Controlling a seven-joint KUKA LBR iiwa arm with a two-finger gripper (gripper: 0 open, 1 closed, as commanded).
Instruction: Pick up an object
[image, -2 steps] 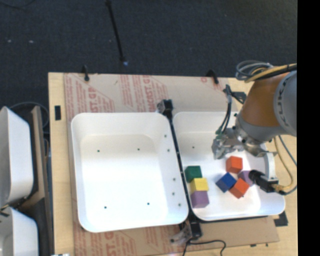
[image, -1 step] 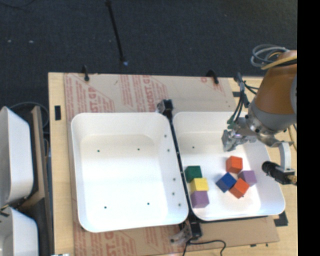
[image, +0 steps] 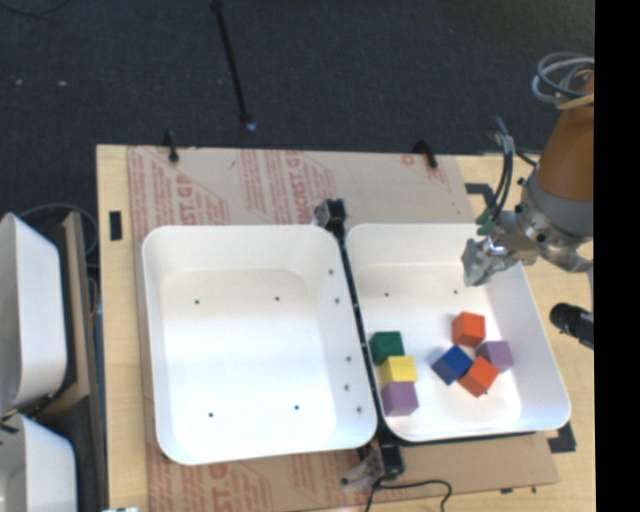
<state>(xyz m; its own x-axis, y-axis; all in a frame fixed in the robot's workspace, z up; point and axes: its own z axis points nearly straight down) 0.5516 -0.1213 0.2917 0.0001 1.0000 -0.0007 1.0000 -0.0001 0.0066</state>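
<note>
Several small blocks lie in the right bin (image: 430, 250): a green block (image: 386, 346), a yellow block (image: 401, 369) and a purple block (image: 400, 397) in a column near the divider. Further right sit an orange block (image: 468, 328), a blue block (image: 452, 364), a second orange block (image: 481, 376) and a pale purple block (image: 495, 354). My gripper (image: 480, 262) hangs over the right bin's far right part, above and behind the orange block. Nothing shows between its fingers.
The left bin (image: 200, 260) stands beside the right one, with a black clip (image: 330, 212) at the top of the shared divider. Both bins rest on a cardboard sheet (image: 250, 185). White containers (image: 30, 300) stand at the far left edge.
</note>
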